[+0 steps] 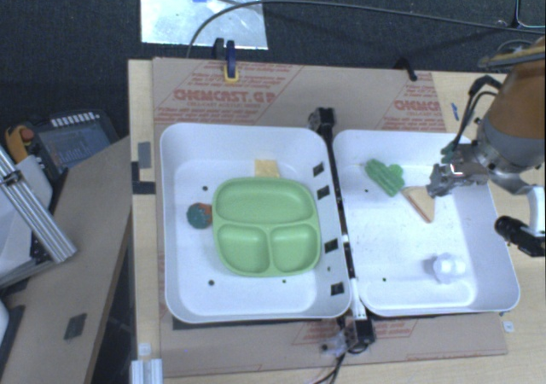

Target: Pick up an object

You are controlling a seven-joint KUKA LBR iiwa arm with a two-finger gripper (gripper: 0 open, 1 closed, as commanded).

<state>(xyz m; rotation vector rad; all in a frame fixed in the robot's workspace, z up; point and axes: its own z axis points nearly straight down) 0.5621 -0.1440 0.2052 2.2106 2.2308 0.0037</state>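
We see the pincer [441, 179] low over the right bin [486, 288], just above the tan wedge [420, 202]; its tips blur together, so we cannot tell its state. The arm is cut off at the frame's edge.

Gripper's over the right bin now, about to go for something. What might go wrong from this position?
1. The gripper sits right by the tan wedge, which lies flat on the bin floor; it may slide away rather than lift.
2. The green toy lies close beside the wedge, so a descent could nudge it or catch both.
3. The gripper is near the right bin wall, so the arm could clip the rim.
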